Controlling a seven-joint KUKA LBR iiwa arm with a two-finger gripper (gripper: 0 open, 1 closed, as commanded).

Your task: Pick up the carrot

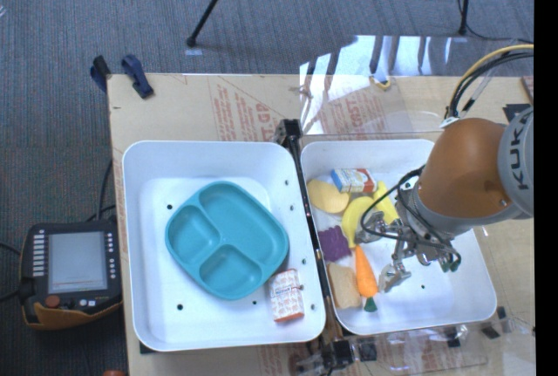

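Here, the gripper (pixel 404 265) is being held just beside the carrot (pixel 364 271), fingers apparently spread, gripping nothing.

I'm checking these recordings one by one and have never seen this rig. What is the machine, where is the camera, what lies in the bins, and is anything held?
One camera looks down at a slant from above the bench. The grey arm with the orange band reaches in from the picture's right. Its two-finger gripper hangs over the right bin, just right of the carrot, which lies on the bin floor, not between the fingers. Beside the carrot are a purple piece, a tan piece, a yellow item, a pale round one and a small carton. The left bin holds a teal divided plate and a small box.
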